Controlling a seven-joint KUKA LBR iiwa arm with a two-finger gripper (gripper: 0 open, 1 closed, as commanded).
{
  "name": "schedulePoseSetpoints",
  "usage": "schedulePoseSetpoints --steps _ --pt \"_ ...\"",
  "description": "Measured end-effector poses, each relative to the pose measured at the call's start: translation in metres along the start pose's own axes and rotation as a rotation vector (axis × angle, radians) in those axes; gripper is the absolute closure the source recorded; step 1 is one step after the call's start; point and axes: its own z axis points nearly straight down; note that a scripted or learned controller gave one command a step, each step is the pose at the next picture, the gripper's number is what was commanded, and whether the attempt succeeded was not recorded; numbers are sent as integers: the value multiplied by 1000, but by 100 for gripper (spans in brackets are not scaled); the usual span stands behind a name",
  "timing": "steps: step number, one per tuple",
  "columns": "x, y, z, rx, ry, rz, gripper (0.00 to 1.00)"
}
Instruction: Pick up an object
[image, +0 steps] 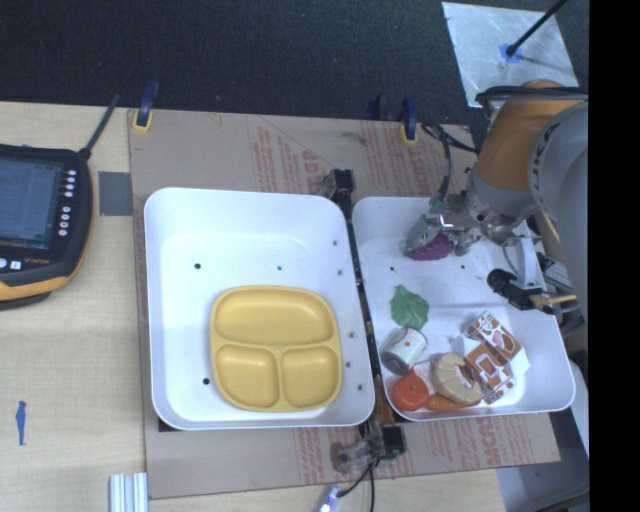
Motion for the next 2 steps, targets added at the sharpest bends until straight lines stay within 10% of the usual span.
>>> schedulePoseSetpoints --steps 1,2 --pt "-1 1 -12 -1 -1 -3 100" --pt "44 1 -59 -5 0 3 100"
